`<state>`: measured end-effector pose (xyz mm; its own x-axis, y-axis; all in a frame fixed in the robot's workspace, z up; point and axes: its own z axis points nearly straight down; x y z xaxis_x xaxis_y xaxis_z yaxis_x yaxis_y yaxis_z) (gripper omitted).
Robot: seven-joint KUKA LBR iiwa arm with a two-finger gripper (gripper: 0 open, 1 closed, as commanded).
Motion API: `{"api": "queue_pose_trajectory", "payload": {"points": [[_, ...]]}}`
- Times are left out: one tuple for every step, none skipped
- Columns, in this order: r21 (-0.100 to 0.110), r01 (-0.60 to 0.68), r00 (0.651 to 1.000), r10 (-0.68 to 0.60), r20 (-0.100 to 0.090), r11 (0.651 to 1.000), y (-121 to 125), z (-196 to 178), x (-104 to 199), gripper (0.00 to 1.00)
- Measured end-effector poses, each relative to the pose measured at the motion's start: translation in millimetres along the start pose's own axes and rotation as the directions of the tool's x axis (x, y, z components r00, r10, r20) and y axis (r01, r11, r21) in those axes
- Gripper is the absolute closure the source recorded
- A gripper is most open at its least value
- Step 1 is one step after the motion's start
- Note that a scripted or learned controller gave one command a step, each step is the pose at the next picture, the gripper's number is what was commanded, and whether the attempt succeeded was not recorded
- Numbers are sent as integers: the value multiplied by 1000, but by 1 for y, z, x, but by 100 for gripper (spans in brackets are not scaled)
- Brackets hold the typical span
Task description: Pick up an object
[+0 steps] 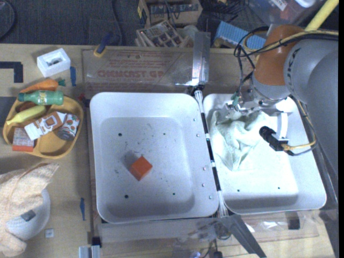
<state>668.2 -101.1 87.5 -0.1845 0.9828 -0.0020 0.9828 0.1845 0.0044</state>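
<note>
Two white bins sit side by side on the bench, and we see the hand [243,105] down in the right one.

We find the arm [301,58] reaching in from the right, its orange band [275,55] above the wrist, with the hand low at the back of the right bin [279,192], right at the top edge of a crumpled pale cloth [234,138]; we cannot tell how the hand is set or whether it grips the cloth. We see an orange block [141,167] lying alone near the middle of the left bin [107,117], well apart from the hand. Off to the left on the bench [75,165] we note a yellow bowl [56,147] heaped with toy groceries.
</note>
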Motion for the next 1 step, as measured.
{"api": "queue_pose_trajectory", "payload": {"points": [[0,0,1000,0,0,1000,0,0,0,0]]}}
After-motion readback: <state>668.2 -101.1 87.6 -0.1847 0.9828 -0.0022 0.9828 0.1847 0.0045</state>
